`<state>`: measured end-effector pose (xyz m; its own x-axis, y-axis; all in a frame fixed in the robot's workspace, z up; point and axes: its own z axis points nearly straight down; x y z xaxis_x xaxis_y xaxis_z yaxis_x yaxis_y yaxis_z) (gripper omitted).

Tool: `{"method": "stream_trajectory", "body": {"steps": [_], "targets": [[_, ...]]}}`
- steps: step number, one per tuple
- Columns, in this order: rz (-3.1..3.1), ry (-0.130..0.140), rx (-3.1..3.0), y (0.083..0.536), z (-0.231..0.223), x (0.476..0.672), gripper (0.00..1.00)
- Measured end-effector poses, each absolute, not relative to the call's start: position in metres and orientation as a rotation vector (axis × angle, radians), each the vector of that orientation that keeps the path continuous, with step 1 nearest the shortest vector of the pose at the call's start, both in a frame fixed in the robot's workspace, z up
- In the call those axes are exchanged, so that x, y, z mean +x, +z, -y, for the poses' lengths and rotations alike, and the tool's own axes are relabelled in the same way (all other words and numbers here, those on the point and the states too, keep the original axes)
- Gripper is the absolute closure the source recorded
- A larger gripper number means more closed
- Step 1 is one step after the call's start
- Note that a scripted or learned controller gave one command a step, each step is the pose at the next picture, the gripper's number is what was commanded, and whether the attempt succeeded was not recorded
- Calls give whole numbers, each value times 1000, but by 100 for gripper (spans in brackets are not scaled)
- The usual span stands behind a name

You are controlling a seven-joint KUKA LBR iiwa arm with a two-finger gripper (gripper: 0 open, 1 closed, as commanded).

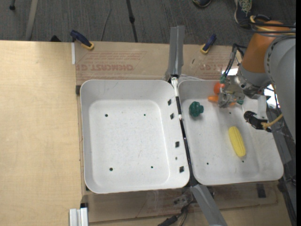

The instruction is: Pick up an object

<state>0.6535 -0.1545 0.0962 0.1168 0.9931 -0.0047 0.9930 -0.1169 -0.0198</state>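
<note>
Yellow corn cob (237, 141) lying flat on the floor of the bin on the view's right (263, 173), in the right half of that bin. Long axis running nearly from the far wall toward the near wall, with the near end leaning a little to the view's right. Both ends rounded, so hard to say which end is the tip.

Placed nearer to the camera than the gripper (228, 100), and well apart from it, with bare white floor between. Gripper hanging over the far part of the same bin, under the orange band (256, 51) of the grey arm. Open or closed: cannot tell, too small and dark at this angle.

Just beside the gripper, on its left in the view, one small orange object (217, 89), partly hidden. Touching the gripper or not: cannot tell. Further left, near the dividing wall, one green object (196, 109), lumpy in shape, apart from both the gripper and the corn.

Counted: one corn cob, one green object, one orange object, all in the same bin. Two white bins side by side, the other being the bin on the view's left (87, 140). Two blue clamps on the far edge of the cardboard sheet (122, 62), one at the left (82, 39) and one at the right (208, 43).
</note>
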Motion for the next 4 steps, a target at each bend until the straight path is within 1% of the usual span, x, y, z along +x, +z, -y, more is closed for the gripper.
{"method": "stream_trajectory", "body": {"steps": [1, 2, 3, 4], "targets": [[2091, 4, -2345, 296, 99, 603, 100], [2091, 4, -2346, 296, 99, 603, 0], [1951, 7, -2460, 190, 64, 658, 0], [1878, 5, -2516, 91, 96, 587, 0]]}}
